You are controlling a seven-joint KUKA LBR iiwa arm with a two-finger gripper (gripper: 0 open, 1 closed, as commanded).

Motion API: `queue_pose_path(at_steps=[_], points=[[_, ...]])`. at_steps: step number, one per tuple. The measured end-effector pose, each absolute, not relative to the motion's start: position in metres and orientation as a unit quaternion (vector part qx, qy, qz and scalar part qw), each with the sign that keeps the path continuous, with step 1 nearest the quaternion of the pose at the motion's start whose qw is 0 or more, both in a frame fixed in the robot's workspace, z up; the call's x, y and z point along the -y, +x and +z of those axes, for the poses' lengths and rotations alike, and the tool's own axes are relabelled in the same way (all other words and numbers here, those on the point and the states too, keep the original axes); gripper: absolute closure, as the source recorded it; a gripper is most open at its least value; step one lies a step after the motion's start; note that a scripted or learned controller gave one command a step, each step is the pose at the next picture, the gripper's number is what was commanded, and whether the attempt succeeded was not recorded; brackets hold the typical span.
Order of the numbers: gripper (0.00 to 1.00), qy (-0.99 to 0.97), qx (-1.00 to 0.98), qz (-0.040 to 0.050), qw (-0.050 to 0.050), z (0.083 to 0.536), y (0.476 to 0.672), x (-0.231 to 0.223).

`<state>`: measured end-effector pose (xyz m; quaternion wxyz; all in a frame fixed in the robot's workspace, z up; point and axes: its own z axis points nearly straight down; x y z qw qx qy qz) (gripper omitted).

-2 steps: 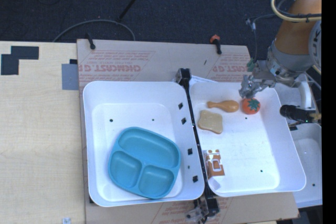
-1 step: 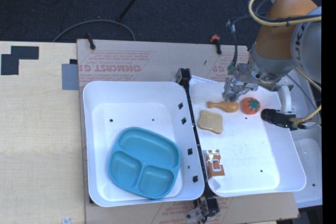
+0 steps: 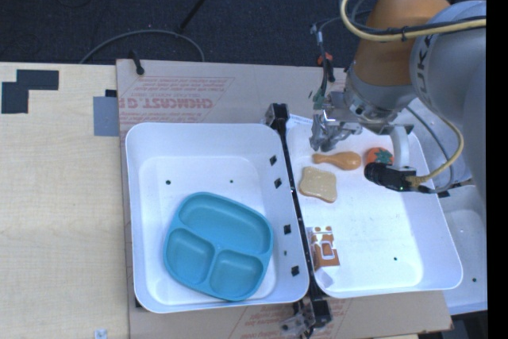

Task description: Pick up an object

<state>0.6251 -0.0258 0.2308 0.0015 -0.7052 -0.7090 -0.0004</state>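
Both bins, left bin (image 3: 151, 171) and right bin (image 3: 397, 250): smooth white plastic, soft sheen. Blue tray (image 3: 218, 246) in the left one: moulded plastic, satin, three compartments with rounded edges. Bench top (image 3: 55, 210): pale wood-grain surface, matt. Sheet under the bins (image 3: 182, 95): brown cardboard with printed red lettering, dull. Arm (image 3: 452, 52): grey casing, smooth, faintly glossy; orange band (image 3: 401, 12) shiny, catches light. Gripper (image 3: 327, 135): bare grey metal look. Toast-shaped piece (image 3: 318, 184) and drumstick-shaped piece (image 3: 337, 159): tan, matt, plastic-looking. Cables near the wrist (image 3: 357, 8): yellow, glossy sheath.
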Motion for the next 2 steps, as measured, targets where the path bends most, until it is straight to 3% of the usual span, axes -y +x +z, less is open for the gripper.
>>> queue_pose_path(at_steps=[2], points=[[1.00,-0.706,0.709,0.0014,0.002,0.227,0.621,-0.079]])
